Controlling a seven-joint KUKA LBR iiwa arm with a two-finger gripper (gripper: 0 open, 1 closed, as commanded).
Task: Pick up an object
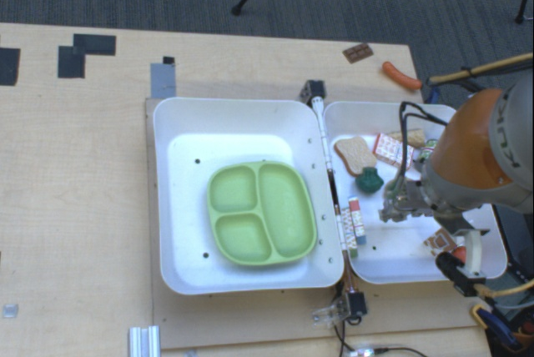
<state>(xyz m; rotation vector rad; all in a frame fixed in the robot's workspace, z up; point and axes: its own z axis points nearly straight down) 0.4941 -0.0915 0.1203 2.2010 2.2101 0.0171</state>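
Observation:
The right bin (392, 263) holds a slice of toast (355, 153), a small dark green object (368, 178), a red and white packet (389, 148) and a striped tube (354, 223) lying along its left wall. My gripper (397, 203) hangs low over the middle of this bin, just right of the green object and below the packet. The grey and orange arm (467, 155) covers the bin's right part. A small brown and red item (440, 243) lies by the arm's lower edge.
The left bin (167, 180) holds a green three-compartment plate (261, 213). Outside the bins, an orange item (402, 77) and a brown chip (358, 52) lie on the bench at the back right. Cables run along the front edge (350, 309).

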